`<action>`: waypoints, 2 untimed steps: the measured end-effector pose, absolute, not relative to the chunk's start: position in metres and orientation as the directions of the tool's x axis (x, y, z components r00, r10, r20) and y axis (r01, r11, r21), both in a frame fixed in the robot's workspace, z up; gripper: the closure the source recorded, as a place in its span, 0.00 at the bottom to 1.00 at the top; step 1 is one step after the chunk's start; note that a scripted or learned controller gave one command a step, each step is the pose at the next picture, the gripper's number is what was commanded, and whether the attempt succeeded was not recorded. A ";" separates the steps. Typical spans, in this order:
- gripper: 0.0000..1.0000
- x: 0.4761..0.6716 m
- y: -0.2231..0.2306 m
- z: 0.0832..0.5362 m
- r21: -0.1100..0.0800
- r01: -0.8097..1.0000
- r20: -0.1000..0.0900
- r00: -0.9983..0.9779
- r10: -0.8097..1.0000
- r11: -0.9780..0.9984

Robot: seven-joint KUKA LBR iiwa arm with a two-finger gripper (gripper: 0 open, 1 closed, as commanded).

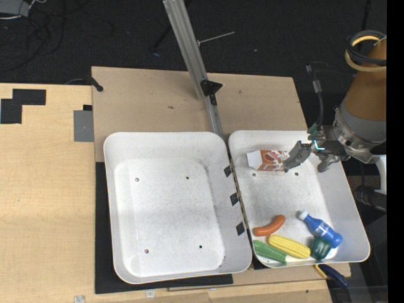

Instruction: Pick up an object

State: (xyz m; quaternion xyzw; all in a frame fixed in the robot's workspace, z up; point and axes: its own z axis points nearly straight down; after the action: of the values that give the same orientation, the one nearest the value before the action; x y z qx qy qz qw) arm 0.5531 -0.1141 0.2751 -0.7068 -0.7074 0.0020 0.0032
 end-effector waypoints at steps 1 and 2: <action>0.00 0.554 -0.115 0.277 -0.003 1.000 0.001 0.003 1.000 -0.003; 0.00 0.552 -0.114 0.212 -0.010 1.000 0.002 0.001 1.000 -0.001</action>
State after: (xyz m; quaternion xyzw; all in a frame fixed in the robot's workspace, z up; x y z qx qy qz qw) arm 0.5518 -0.1143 0.2125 -0.7073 -0.7069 0.0029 0.0043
